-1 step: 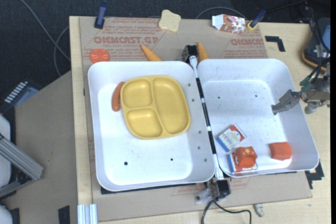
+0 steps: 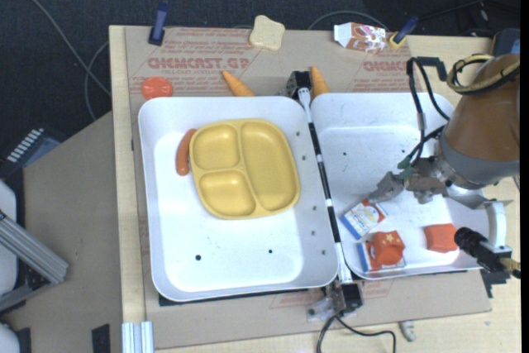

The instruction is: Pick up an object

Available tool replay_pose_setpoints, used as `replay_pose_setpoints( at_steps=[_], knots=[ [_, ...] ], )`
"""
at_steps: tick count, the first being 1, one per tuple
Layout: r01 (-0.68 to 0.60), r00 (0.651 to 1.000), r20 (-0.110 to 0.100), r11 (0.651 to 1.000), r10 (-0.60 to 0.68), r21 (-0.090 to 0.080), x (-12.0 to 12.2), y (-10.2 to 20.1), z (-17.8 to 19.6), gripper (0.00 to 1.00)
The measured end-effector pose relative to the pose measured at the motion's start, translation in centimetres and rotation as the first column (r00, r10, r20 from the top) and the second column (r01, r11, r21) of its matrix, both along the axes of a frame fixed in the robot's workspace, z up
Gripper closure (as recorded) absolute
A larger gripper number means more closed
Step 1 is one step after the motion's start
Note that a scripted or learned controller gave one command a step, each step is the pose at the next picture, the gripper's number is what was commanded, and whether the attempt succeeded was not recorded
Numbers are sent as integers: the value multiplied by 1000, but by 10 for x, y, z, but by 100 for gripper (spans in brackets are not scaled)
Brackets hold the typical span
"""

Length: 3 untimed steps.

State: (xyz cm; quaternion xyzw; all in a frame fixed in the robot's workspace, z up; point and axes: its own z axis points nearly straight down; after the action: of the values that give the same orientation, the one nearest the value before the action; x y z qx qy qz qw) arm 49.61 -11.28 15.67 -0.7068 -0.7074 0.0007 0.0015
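Note:
The right bin (image 2: 364, 124) holds three small things near its front edge: a blue, white and red carton (image 2: 362, 219), a red lumpy object (image 2: 385, 249) and an orange block (image 2: 440, 238). My gripper (image 2: 397, 184) hangs over this bin, just above and to the right of the carton, at the end of the grey arm with its orange-brown band (image 2: 488, 124). Nothing is visibly held. In the left bin (image 2: 240, 260) lie a yellow divided plate (image 2: 245, 167) and a red sausage (image 2: 183, 153) against the plate's left side.
On the board behind the bins lie a bread slice (image 2: 266, 31), two orange carrot pieces (image 2: 237, 84), an orange disc (image 2: 154, 87), a blue clip (image 2: 158, 22) and a printed packet (image 2: 361, 35). Black cables (image 2: 421, 87) loop over the right bin's back corner.

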Motion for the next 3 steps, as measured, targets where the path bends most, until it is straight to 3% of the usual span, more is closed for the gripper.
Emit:
replay_pose_setpoints(
  at_steps=[1,2,3],
  knots=[
    [1,1000,1,1000,-1,0,3,3,-50,0],
    [1,1000,5,1000,-1,-2,87,-36,-31,0],
    [0,1000,2,1000,0,0,48,21,-73,0]
  ],
)
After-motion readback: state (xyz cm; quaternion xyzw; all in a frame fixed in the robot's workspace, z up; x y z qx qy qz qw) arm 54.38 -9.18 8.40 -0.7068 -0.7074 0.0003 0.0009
